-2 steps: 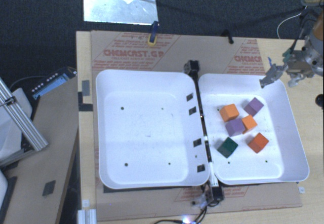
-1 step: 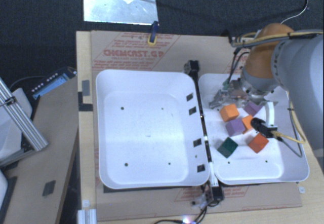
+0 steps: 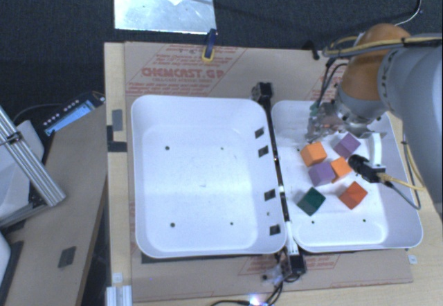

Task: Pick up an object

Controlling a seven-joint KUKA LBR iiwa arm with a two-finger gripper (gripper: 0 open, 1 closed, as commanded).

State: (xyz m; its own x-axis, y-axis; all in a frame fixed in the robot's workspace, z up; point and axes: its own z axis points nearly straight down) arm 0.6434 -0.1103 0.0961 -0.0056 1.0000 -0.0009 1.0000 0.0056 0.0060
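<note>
Now the jaws (image 3: pixel 317 126) hang low in the right bin (image 3: pixel 346 235), at the frame's right, just above an orange block (image 3: pixel 313 154); I cannot tell their state. Purple block (image 3: pixel 321 173) touches it, so a grasp may slip.

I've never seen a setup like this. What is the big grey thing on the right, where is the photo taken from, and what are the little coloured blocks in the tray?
The photo comes from one camera fixed above a bench, looking down at a slant. The big grey machine with an orange band is a robot arm reaching in from the right. Its two-finger gripper hangs over the right white bin. That bin holds small cubes: three orange cubes, two purple cubes and one dark green cube. The left white bin sits beside it. I see no cube between the fingers.
</note>
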